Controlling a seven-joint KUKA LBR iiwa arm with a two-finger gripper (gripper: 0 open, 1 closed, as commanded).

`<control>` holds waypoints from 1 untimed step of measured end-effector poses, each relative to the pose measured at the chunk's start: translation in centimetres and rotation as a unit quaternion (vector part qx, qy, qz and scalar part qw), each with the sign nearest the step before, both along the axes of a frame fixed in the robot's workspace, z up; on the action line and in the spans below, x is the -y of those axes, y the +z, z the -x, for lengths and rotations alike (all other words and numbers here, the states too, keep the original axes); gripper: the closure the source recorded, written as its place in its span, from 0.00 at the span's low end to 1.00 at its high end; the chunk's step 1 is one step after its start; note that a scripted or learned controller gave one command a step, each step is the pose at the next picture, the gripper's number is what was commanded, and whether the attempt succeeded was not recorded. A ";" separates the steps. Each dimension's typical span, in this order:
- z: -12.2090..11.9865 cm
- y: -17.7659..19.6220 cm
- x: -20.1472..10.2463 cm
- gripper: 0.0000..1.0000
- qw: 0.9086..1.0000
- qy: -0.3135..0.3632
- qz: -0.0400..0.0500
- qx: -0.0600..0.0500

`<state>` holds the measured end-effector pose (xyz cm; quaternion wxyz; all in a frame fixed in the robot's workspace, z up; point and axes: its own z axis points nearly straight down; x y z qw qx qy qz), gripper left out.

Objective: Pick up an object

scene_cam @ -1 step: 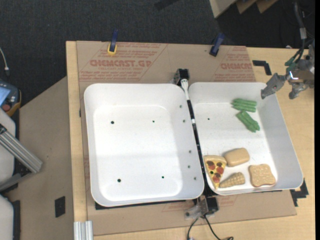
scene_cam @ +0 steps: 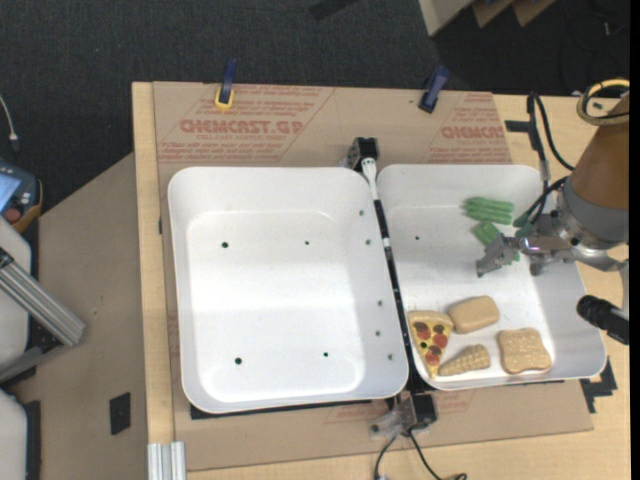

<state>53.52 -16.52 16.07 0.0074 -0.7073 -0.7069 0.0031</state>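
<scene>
In the right bin (scene_cam: 430, 193) — green toy (scene_cam: 488, 209) just above the hand (scene_cam: 497, 258), grip unclear.

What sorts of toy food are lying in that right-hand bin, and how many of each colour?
Green: 2, a bean pod and a smaller green piece beside it
Tan: 3, a bread roll, a cracker and a corn cob
Red and yellow: 1, a pizza slice
Total: 6

arm (scene_cam: 605, 183) cropped at right edge, hand (scene_cam: 497, 258) finger spacing indistinct
</scene>
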 end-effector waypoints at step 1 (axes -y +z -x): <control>4.3 -0.2 -7.2 0.00 1.000 0.003 0.000 0.004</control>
